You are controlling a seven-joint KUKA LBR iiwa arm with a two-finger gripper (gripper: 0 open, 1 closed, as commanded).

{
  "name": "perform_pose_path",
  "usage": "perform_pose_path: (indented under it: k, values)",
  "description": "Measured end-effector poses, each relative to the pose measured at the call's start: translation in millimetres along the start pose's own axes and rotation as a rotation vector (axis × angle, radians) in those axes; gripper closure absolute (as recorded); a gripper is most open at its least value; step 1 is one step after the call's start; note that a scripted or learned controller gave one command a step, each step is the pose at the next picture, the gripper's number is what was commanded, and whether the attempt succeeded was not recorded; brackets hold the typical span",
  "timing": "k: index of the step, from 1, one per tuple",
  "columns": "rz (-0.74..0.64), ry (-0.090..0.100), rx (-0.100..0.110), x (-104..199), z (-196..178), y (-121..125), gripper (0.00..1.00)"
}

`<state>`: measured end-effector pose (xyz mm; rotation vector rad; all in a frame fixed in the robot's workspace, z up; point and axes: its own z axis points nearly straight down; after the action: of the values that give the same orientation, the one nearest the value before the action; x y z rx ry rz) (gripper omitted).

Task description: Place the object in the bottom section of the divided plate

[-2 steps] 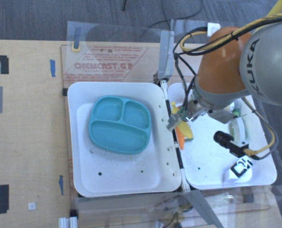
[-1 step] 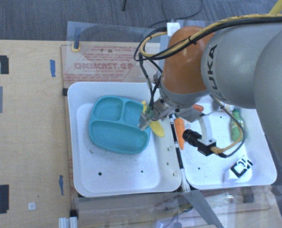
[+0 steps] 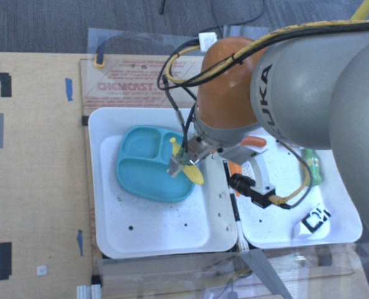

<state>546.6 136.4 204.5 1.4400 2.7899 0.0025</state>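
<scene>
A blue divided plate (image 3: pixel 148 182) lies in the left white bin (image 3: pixel 109 229), with two smaller sections at the top and one wide section at the bottom. My gripper (image 3: pixel 180 162) hangs over the plate's right rim, under the orange wrist. A yellow banana-like object (image 3: pixel 195 175) sticks out on both sides of the fingers. Its lower end is over the rim and its upper tip is over the top right section. The gripper looks shut on it. The wrist hides the plate's upper right edge.
The right bin (image 3: pixel 340 229) holds an orange item (image 3: pixel 254 142), a green item (image 3: pixel 313 169) and a black-and-white item (image 3: pixel 315 220). A black cable plug (image 3: pixel 251 189) hangs over the divider between the bins. The big grey arm covers the upper right.
</scene>
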Motion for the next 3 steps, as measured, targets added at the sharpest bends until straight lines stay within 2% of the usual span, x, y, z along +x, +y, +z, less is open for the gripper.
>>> perform_pose_path:
  k: [1,2,3]
  values:
    - [-0.03,-0.001,-0.001,3,-49,-31,1.0]
    - [0.052,-0.001,-0.001,5,-65,-6,1.0]
    - [0.067,0.001,0.003,32,-24,-5,1.0]
